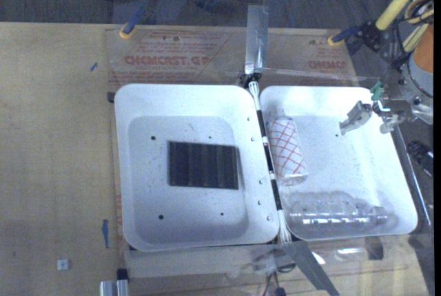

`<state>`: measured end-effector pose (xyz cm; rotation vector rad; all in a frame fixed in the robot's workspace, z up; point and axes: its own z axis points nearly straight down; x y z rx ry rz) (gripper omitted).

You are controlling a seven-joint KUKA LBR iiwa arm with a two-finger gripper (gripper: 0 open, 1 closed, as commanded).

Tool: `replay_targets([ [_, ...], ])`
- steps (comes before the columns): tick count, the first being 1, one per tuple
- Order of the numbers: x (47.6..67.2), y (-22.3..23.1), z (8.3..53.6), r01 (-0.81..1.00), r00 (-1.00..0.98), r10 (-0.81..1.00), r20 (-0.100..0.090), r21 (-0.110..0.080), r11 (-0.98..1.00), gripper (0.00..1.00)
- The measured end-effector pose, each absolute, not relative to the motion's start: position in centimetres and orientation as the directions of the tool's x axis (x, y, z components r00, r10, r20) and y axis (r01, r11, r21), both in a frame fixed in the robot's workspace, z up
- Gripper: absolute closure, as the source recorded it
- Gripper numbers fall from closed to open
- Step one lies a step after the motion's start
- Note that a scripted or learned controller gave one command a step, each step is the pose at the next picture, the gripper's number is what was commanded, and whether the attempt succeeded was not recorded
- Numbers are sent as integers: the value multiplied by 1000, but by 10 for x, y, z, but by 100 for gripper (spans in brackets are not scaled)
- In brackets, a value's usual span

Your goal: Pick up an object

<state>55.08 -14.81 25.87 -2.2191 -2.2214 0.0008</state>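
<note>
Clear glossy plastic bottle [339,210], matt white plastic bins [131,150], wooden bench [48,150]

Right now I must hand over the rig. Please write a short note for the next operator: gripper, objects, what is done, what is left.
Gripper: above the upper right part of the right bin, holding nothing.
Objects: the red-checked paper cup lies on its side by that bin's left wall; the clear plastic bottle lies along its front edge. The dark grate lies flat in the left bin.
Done: nothing picked yet.
Left: choose an object, grasp it, lift it.
</note>
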Motion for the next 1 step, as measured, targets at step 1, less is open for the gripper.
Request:
replay_targets([
  [1,552,-149,269,1000,-1,1000,0,2,1,100],
])
